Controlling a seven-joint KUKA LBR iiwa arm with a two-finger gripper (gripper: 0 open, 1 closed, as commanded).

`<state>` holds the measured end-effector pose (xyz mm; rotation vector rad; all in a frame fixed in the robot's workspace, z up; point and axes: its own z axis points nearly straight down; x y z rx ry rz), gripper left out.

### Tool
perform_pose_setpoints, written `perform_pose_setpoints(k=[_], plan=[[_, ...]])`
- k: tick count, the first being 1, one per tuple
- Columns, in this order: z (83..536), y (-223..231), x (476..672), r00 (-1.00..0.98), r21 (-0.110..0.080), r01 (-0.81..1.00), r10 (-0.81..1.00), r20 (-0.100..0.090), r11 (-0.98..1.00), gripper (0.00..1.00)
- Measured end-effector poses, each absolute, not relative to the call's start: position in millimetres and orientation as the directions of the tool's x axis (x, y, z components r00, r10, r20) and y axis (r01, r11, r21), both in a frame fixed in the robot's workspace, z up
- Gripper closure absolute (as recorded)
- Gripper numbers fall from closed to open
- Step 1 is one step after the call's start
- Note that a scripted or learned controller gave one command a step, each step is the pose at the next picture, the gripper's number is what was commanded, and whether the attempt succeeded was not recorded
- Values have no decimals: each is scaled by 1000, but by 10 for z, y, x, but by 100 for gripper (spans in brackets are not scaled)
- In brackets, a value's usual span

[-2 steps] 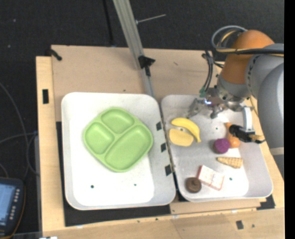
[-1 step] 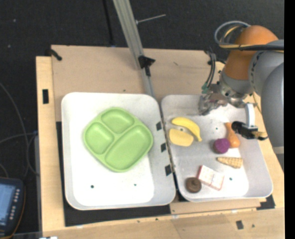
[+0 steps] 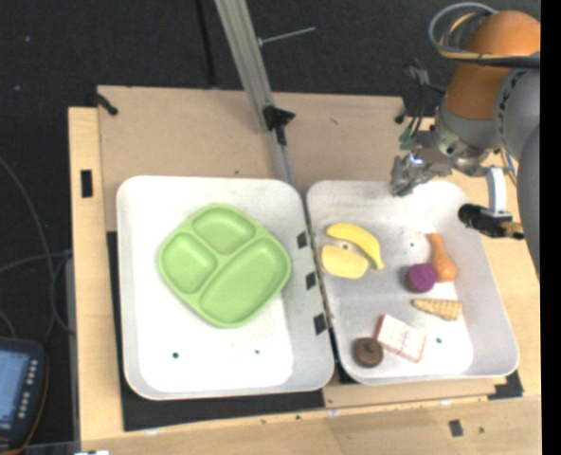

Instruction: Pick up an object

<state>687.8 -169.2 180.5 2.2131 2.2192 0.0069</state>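
We see the grey arm (image 3: 508, 93) entering from the table's right side, its orange band (image 3: 494, 60) high near the far right corner. The wrist bends downward and toward the left, carrying the pincer (image 3: 406, 176) to the far edge of the right bin (image 3: 470, 344), where its tip hovers over or just at the bin's rim. We cannot tell whether the pincer is spread or pressed together; it is small and dark against the rim, and we see nothing between its tips.

We count two white bins on the table (image 3: 167, 131), side by side. The left bin (image 3: 157, 358) holds one green divided plate (image 3: 226, 265) with three compartments, lying near its middle.

The right bin holds seven small things, all apart from the pincer. One banana (image 3: 356, 241) lies near the bin's left edge, touching one pale yellow rounded fruit (image 3: 343, 262) just below it. Toward the right edge we see one orange carrot (image 3: 441, 256), one purple round piece (image 3: 421, 277) beside it, and one tan waffle cone (image 3: 438, 307) nearer us. By the near edge sit one red-and-white box (image 3: 401, 338) and one brown round piece (image 3: 367, 352), close together.
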Motion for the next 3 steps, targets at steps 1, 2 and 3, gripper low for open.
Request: perform_pose_setpoints(k=[1,2,3], plan=[[2289,-1633,6867,-3,8,1000,1000,-2,3,100],[2730,-1648,6879,-3,7,1000,1000,-2,3,100],[2807,-1189,6665,-5,2,1000,1000,0,5,100]])
